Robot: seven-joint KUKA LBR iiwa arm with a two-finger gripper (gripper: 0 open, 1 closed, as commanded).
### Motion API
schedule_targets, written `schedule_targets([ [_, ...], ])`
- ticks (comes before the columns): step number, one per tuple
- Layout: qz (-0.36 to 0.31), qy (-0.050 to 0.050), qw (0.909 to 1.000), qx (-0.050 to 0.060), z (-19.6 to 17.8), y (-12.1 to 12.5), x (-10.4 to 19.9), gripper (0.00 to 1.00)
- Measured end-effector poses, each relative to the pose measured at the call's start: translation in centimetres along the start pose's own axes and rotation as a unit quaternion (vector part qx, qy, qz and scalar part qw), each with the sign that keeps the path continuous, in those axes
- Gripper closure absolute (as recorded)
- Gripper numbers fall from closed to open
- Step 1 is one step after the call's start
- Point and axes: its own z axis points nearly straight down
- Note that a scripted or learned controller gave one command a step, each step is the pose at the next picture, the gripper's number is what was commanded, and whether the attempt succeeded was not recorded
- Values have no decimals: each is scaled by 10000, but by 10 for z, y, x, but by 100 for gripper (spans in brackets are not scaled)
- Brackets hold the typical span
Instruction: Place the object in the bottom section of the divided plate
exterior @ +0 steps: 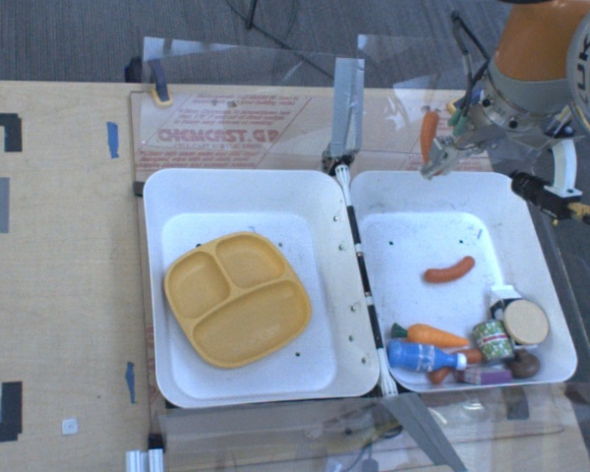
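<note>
One gripper hangs over the far rim of the right bin; whether it is open or closed cannot be told. Just beside it, on its left, a small orange carrot stands nearly upright, long axis running toward and away from the camera. The yellow divided plate lies well apart in the left bin.

1. Pretty bright, even overhead light, nothing dim anywhere.
2. Shadows are soft; a faint one hugs the yellow divided plate.
3. White bins look a bit washed out.
4. Clear plastic sheet up top catches glare.
5. Overall slightly soft, low-res.
</note>
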Motion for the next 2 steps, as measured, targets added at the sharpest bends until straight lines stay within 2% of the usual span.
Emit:
schedule_targets([
  [1,21,16,10000,9,57,8,77,100],
  [2,1576,19,9875,26,16,-22,120,100],
])
